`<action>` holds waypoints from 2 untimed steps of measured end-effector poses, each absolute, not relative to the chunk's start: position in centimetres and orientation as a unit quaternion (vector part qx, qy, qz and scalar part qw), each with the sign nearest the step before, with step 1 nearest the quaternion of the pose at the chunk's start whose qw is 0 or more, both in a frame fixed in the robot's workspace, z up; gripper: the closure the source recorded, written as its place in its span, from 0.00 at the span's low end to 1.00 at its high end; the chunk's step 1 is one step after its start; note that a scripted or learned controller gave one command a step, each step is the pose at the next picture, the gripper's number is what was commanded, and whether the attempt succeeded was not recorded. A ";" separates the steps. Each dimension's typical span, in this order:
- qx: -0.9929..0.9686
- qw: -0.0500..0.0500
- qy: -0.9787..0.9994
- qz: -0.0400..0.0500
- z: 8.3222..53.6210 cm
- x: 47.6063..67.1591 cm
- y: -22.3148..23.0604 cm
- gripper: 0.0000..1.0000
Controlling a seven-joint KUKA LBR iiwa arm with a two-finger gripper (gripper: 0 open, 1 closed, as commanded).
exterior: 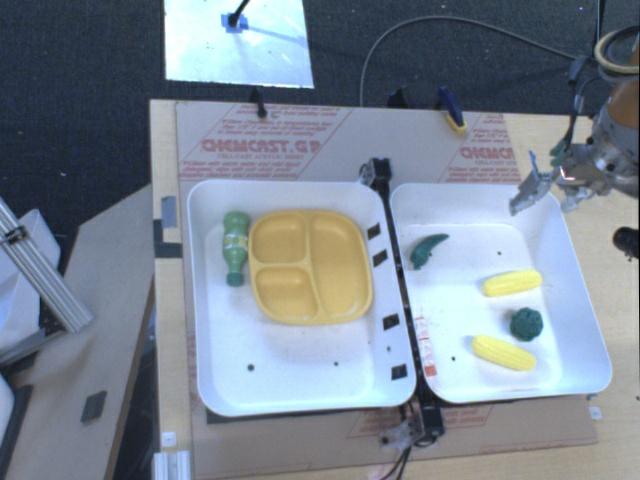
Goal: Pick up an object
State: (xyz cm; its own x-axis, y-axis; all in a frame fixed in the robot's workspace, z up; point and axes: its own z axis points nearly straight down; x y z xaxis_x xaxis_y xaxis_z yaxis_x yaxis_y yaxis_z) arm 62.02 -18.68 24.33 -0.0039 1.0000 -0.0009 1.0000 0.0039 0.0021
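Over the right bin's [560, 230] far corner the gripper [545, 190] hangs with jaws spread and nothing between them, well apart from the nearest corn cob [512, 284]; best to drop squarely across the cob's narrow width before closing.

We get bright, even light from overhead, and the two white bins [300, 393] come close to washing out, their floors nearly featureless. Shadows are soft and short: a thin dark rim hugs the yellow tray [310, 266], and small smudges sit under the corn cobs [512, 284]. We catch a hard glare on the metal plate [237, 30] at the top, almost pure white. The dark floor [80, 78] shows grainy noise. Focus is fair across the desk [330, 133], though its printed lettering reads slightly soft, and the hand [545, 183] at the right edge looks blurred.
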 end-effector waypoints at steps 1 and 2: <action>0.707 -0.001 0.708 -0.001 18.8 62.2 -19.7 0.00; 0.707 0.000 0.708 -0.001 14.5 61.8 -19.9 0.00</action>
